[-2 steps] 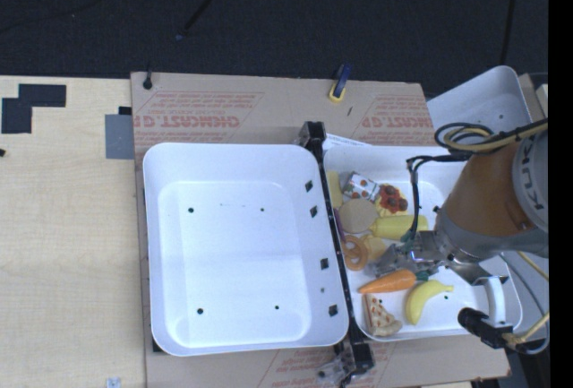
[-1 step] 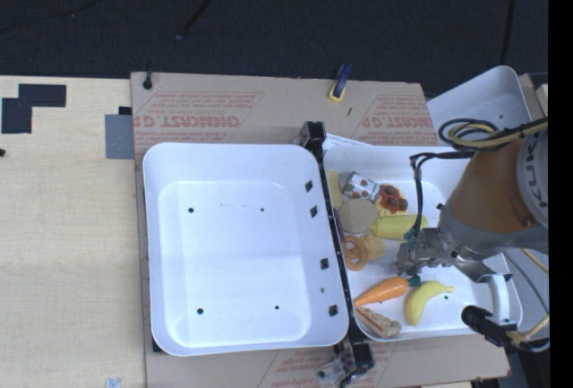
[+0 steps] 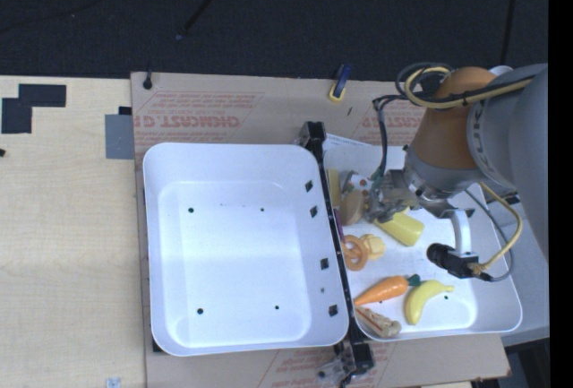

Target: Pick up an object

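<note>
My gripper [image 3: 378,198] is low in the right bin [image 3: 501,310], at its upper left part, under the grey wrist with the orange band. It hovers over a brown object [image 3: 351,208] and beside a yellow block [image 3: 403,228], which lies just below and to the right of it. An orange ring-shaped toy [image 3: 354,253] lies below those. Nearer the front of the bin are an orange carrot [image 3: 383,289], a yellow banana [image 3: 423,300] and a tan piece [image 3: 378,322]. The wrist hides what is directly under the gripper.
The left white bin [image 3: 161,198] stands against the right one, with a black divider rail [image 3: 329,234] between them. A black cable end [image 3: 450,259] hangs from the arm over the right bin. Both bins rest on a cardboard sheet [image 3: 224,104] with a blue-and-yellow clamp [image 3: 339,83].
</note>
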`<state>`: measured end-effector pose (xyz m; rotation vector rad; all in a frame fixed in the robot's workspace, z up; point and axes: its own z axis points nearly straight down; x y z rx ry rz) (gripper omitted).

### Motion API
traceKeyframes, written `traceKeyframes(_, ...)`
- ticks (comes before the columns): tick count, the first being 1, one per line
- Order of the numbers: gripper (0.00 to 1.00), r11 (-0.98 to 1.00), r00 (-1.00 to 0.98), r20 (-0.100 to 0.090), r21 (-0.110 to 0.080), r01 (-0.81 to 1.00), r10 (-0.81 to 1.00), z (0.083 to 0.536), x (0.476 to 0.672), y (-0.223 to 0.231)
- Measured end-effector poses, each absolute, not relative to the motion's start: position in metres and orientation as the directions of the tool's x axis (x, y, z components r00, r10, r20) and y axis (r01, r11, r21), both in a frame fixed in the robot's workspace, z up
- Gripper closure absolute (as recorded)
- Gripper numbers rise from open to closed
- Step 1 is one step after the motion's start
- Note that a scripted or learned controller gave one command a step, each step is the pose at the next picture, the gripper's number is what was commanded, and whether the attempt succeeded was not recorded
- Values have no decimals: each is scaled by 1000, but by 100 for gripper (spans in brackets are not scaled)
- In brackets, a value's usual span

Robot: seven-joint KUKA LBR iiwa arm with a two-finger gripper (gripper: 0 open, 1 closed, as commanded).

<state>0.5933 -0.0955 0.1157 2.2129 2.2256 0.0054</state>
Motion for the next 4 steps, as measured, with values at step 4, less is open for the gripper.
traceKeyframes(4, 100, 6, -6, 1, -5, 1000, 1000, 197, 643, 125)
